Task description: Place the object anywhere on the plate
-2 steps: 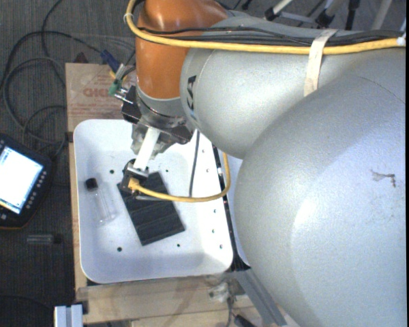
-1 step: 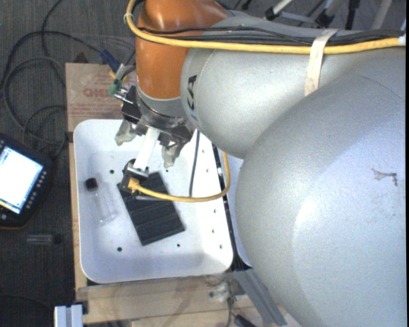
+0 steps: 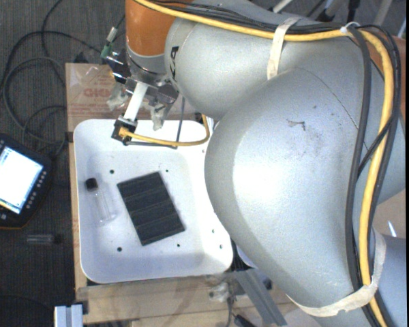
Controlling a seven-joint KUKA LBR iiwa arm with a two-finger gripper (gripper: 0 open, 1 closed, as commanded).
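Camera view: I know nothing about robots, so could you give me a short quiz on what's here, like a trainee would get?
1. True or false: the clear vial with the black cap lies on top of the dark ribbed plate.
2. Where is the end effector?
A) by the upper rim of the white bin, as the view shows it
B) touching the vial
C) resting on the plate
3. Fill in: the band above the arm's wrist is coloured ____.

Key: 1 false, the vial lies beside the plate, on the bin floor; 2 A; 3 orange.
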